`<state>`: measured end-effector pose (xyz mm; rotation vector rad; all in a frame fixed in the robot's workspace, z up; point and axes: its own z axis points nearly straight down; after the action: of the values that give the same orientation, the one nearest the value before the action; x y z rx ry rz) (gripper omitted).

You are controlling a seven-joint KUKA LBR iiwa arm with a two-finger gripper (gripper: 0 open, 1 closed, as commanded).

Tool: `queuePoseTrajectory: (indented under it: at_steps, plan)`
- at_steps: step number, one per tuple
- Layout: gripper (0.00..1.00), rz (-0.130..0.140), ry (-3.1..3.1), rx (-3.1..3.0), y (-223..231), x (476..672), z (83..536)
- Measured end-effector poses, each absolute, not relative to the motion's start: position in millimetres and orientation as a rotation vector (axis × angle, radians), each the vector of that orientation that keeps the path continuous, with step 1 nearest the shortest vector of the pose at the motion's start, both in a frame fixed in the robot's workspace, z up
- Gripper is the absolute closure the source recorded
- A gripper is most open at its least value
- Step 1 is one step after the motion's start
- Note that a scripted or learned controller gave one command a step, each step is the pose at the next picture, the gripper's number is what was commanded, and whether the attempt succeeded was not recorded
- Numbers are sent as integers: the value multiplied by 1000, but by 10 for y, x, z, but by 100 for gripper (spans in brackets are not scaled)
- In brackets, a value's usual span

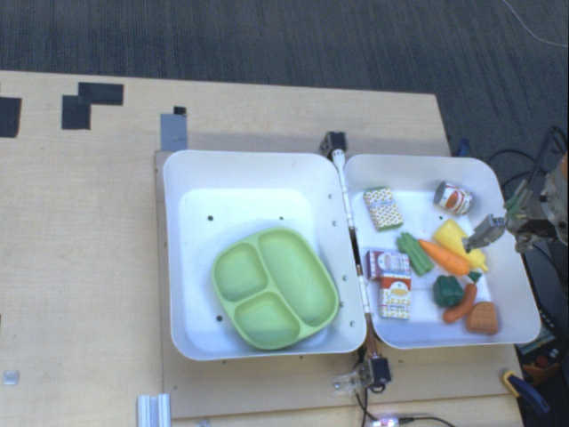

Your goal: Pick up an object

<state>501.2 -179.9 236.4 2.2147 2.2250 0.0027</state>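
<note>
Two shallow white bins sit side by side on the pale wooden worktop (80, 238). The left bin (191, 238) holds a green divided plate (276, 288) with three compartments, lying toward the bin's 5 o'clock corner.

The right bin (507, 198) holds the toy foods. At its 10 o'clock sits a small patterned packet (383, 208); at 1 o'clock a small can (452, 198) lies on its side. Near the centre a green pickle-like vegetable (414, 253) lies at a slant, touching an orange carrot (444, 257) that runs toward 4 o'clock. A yellow pepper-like piece (453, 235) lies just behind the carrot, toward 2 o'clock. Toward 7 o'clock two small cartons lie one below the other: a dark red one (388, 263) above a red-and-white one (396, 298), touching or nearly so. At 5 o'clock a dark green broccoli-like piece (449, 289) rests against a reddish sausage shape (460, 310), and an orange ridged block (483, 318) sits just beside them near the bin's rim.

The arm enters from 3 o'clock, and its pincer (485, 234) hangs over the right bin's 3 o'clock side, its grey tip just beside the yellow piece and the carrot's thick end. Whether the pincer is released or clenched cannot be made out here, and nothing is plainly seen between its tips.
</note>
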Motion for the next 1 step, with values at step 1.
queuePoseTrajectory:
  at_steps: [1]
  plan:
    - [0,4,2221,2217,-1519,5143,947]
